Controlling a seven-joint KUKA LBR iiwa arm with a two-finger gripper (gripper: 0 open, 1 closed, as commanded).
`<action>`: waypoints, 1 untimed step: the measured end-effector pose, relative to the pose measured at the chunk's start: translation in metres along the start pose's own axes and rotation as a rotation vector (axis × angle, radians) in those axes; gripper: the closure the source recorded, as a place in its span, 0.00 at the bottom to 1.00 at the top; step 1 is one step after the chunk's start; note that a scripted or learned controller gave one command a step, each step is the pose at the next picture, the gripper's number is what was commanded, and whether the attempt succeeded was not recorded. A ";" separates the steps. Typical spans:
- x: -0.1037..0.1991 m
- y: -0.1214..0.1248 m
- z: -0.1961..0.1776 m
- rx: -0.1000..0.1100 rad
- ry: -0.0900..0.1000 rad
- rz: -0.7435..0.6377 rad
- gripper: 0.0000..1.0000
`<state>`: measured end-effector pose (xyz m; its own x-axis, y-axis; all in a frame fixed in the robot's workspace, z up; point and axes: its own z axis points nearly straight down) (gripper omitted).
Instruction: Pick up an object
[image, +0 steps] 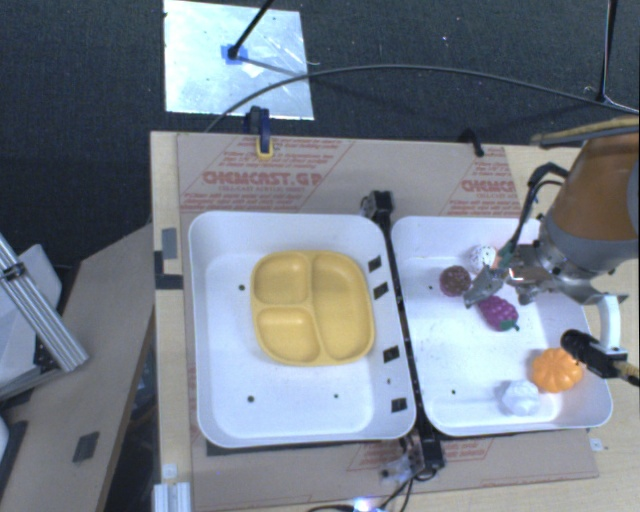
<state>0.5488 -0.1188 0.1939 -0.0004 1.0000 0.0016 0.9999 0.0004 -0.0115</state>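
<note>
The gripper (492, 283) is seen low in the right bin (430, 400) near its far edge, fingers apparently parted and empty, between a brown ball (455, 280) and a purple object (500, 313).

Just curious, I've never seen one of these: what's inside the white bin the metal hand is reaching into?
The right bin holds a brown ball, a purple piece, an orange pumpkin-like toy, a white lump and a small white ball. The hand and arm cover its far right corner.

Smooth glossy plastic white bins (220, 400) hold a matt yellow plastic plate (305, 305).
</note>
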 end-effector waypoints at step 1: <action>0.000 0.003 -0.007 -0.013 -0.002 -0.003 0.00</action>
<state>0.5518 -0.1186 0.2004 -0.0031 1.0000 -0.0003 1.0000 0.0031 0.0016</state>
